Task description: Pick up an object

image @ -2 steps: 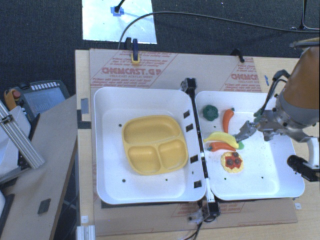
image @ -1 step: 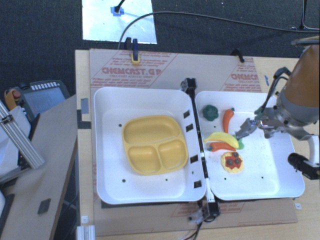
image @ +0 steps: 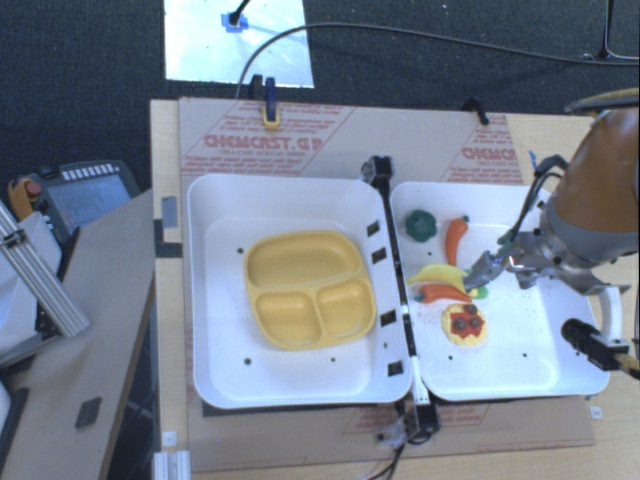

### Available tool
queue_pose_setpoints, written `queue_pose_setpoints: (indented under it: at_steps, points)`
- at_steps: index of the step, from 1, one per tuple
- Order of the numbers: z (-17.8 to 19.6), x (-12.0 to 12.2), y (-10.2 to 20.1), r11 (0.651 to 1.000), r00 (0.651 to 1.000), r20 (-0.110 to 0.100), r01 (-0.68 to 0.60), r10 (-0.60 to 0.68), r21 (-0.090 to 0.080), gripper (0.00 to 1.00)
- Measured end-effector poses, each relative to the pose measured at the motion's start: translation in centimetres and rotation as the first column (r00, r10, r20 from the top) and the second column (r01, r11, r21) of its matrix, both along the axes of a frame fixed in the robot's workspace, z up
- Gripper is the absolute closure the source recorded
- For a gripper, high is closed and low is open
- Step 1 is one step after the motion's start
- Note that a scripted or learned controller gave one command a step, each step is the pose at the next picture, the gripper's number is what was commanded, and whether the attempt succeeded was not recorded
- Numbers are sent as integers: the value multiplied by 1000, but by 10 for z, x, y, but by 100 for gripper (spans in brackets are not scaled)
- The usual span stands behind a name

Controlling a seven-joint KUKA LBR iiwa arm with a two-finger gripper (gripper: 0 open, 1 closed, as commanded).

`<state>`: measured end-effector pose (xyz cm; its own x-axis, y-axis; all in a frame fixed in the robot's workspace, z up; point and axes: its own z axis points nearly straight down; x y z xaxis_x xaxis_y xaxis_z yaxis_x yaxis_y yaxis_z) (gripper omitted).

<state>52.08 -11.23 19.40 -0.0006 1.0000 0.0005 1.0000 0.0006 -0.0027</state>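
Two bins: two white bins are sitting side by side on the bench, the left bin (image: 215,268) and the right bin (image: 530,368).
Yellow tray (image: 305,288): it is lying in the middle of the left bin, with three parts in it.
Green toy (image: 420,225): it is sitting in the right bin, up at 11 o'clock.
Orange carrot (image: 455,238): it is lying just at 3 o'clock of the green toy.
Banana (image: 440,274): it is lying at 6 o'clock of the carrot, touching the red pepper (image: 442,293) under it.
Pizza toy (image: 465,324): it is lying at 5 o'clock of the pepper, near it.
Gripper (image: 482,270): it is hanging low at 3 o'clock of the banana, right by the banana's end. I cannot tell if it is wide, narrow, or holding a toy.
Arm (image: 595,198): it is reaching in from 3 o'clock, over the right bin.
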Motion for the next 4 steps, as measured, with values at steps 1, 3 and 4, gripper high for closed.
queue_pose_setpoints:
  at_steps: [1,3,4]
  points:
    - [-49,10,1,1000,1000,0,0,0,1,0]
    - [-85,2,5,1000,1000,5,0,0,-1,100]
    - [-42,6,8,1000,1000,9,-3,3,-1,100]
